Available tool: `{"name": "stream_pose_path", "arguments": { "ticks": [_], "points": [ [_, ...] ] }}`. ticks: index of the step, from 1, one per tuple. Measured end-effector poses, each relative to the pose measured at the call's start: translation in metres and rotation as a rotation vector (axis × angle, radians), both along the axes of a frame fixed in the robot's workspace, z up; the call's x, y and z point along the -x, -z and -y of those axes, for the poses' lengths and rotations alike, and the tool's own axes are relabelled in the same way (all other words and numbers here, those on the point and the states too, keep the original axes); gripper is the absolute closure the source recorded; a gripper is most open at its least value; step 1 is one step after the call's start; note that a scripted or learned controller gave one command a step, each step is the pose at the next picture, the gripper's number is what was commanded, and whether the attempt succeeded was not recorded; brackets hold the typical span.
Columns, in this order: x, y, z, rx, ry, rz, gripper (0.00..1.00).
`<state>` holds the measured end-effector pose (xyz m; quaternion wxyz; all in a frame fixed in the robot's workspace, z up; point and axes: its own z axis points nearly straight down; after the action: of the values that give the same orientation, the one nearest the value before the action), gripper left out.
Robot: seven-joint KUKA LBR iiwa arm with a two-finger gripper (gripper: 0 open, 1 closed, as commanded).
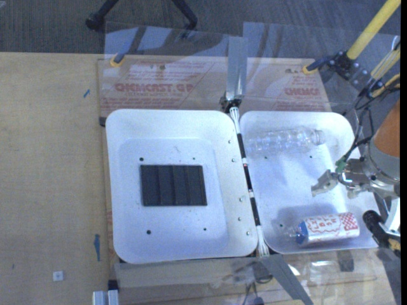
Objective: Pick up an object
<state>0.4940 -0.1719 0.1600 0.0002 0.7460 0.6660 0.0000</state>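
The red-and-white bottle lies along the right bin's near edge, cap pointing left, while the gripper hangs above it, its grip state indiscernible.

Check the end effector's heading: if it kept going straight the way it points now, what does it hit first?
The end effector points toward the view's left, over the right bin. Straight on, it would likely cross bare bin floor and meet the divider between the bins, passing between the clear bottle and the red-and-white bottle. Height is unclear.
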Motion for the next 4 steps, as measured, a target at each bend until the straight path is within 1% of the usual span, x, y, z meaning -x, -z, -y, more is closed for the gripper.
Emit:
{"name": "stream_pose_path", "arguments": {
  "ticks": [1, 2, 3, 4],
  "points": [
    [0.009, 0.072, -0.033, 0.002, -0.075, 0.008, 0.0],
    [-0.011, 0.051, 0.017, 0.001, 0.059, 0.001, 0.0],
    [0.013, 0.072, -0.031, 0.003, 0.004, 0.007, 0.0],
    [-0.009, 0.052, 0.007, 0.001, 0.043, 0.0, 0.0]
  ]
}}
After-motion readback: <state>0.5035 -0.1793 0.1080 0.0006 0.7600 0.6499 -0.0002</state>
